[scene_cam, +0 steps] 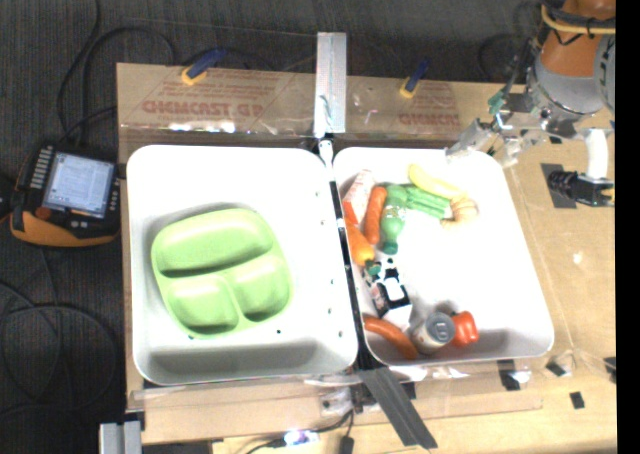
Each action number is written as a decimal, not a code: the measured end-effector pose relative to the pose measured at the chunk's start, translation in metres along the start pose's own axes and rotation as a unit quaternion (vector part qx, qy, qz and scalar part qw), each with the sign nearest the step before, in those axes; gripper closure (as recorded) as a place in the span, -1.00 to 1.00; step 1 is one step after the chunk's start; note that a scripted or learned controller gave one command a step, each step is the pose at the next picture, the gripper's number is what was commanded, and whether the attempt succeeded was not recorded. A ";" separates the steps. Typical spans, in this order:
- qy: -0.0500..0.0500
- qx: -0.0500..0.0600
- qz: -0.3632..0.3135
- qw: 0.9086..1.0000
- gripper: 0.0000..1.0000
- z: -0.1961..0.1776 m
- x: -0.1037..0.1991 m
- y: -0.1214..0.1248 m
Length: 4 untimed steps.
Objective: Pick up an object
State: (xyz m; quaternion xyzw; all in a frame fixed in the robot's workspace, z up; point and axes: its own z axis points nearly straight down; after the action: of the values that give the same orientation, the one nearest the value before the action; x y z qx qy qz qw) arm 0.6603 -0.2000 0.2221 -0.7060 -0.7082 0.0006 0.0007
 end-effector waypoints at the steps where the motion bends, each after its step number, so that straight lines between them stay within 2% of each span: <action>1: -0.001 0.000 0.076 0.997 -1.00 -0.029 -0.021 0.009; 2: 0.000 0.000 0.021 1.000 -1.00 0.091 0.053 0.008; 3: -0.007 -0.013 0.014 1.000 -1.00 0.125 0.077 -0.014; 4: -0.005 -0.017 0.013 1.000 1.00 0.114 0.079 -0.012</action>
State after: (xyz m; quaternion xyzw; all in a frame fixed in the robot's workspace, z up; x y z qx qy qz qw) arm 0.6483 -0.1205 0.1085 -0.7153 -0.6986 -0.0074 -0.0148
